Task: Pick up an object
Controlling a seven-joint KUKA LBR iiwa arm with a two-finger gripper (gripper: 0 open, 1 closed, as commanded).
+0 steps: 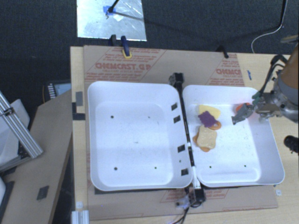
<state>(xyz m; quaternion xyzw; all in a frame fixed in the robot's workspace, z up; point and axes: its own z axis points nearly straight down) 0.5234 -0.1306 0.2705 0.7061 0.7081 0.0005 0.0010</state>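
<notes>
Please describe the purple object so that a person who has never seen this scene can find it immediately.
Look in the right white bin, near the wall it shares with the left one. A small cluster lies there; the purple object is in its middle, between a yellow piece and a tan slice. It is the only purple item.

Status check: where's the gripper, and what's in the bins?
Gripper over right bin, beside an orange piece. Yellow, purple and tan pieces clustered near the divider. Nothing between.

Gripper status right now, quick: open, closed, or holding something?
Gripper: over the right bin, next to an orange object; whether it is open, closed or holding anything cannot be told.
</notes>
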